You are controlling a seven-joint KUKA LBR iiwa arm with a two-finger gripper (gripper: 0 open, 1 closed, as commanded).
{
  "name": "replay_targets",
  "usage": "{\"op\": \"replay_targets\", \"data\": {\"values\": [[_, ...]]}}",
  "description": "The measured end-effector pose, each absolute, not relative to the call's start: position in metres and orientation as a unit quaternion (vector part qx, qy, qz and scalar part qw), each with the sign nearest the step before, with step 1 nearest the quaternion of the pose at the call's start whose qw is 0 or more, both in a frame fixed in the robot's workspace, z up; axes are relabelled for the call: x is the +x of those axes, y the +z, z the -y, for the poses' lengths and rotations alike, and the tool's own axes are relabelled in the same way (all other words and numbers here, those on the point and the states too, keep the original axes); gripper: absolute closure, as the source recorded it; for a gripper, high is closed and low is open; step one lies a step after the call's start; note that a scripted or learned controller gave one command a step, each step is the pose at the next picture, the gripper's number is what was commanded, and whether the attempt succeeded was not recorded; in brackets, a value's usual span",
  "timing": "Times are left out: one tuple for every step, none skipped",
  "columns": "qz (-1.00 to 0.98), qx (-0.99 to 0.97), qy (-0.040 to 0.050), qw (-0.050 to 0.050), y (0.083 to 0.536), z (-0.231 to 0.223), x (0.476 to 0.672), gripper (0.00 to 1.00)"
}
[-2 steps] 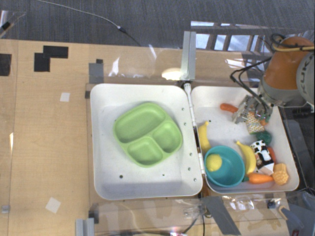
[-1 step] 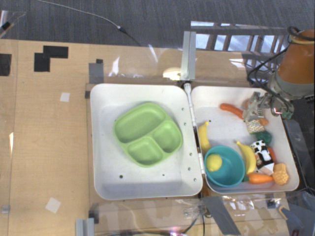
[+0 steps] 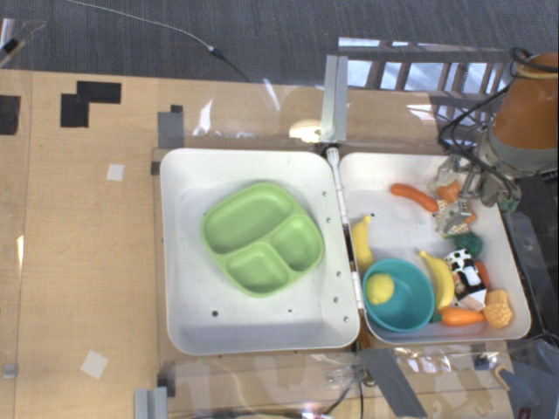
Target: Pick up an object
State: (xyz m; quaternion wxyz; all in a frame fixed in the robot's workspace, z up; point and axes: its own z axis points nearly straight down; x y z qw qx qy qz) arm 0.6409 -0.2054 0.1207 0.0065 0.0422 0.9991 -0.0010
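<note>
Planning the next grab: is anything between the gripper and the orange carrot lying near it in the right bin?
Nothing visible is. The gripper hangs over the right bin, and the carrot lies just left of it on bare white floor, apart from the other toys.

Green tray (image 3: 262,236) in left bin (image 3: 183,321)

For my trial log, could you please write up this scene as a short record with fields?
left bin: holds a green plate with three compartments
right bin: toys, crowded toward the near side
bowl: teal, a yellow ball inside
bananas: one by the divider, one right of the bowl
carrots: one at the far side, one at the near edge
gripper: low over the right bin, near the far carrot
</note>
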Motion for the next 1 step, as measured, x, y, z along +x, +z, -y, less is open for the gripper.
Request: {"op": "replay_targets", "data": {"values": [[-0.999,0.043,0.0017,0.002,0.088,0.1199,0.6629,0.0]]}}
